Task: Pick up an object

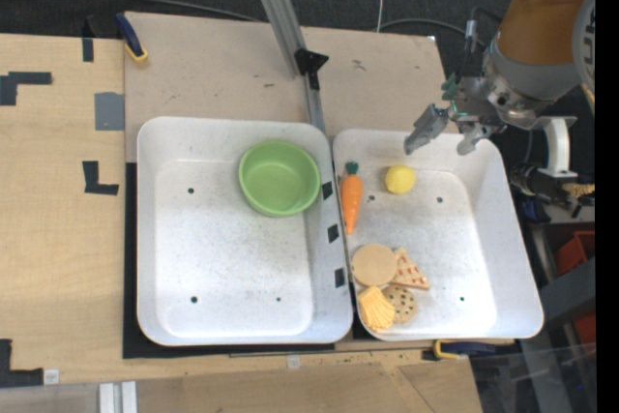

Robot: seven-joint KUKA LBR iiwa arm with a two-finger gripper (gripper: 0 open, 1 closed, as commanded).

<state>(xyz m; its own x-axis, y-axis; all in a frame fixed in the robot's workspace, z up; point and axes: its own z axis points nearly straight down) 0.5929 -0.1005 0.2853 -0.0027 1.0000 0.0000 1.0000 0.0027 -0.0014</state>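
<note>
My gripper (447,136) hangs over the back edge of the right bin (484,237), its two grey fingers (424,131) spread apart with nothing between them. A yellow ball (399,179) lies in that bin just below and left of the fingers. An orange carrot (351,196) with a green top rests along the bin's left wall. Near the front left corner sits a cluster of toy foods: a round tan cookie (373,264), a pizza slice (410,272) and a yellow ridged piece (377,309).
A green bowl (280,176) stands in the back of the left bin (184,237). A grey metal pole (276,0) slants across the bench behind the bins. Cables run along the dark floor at the back.
</note>
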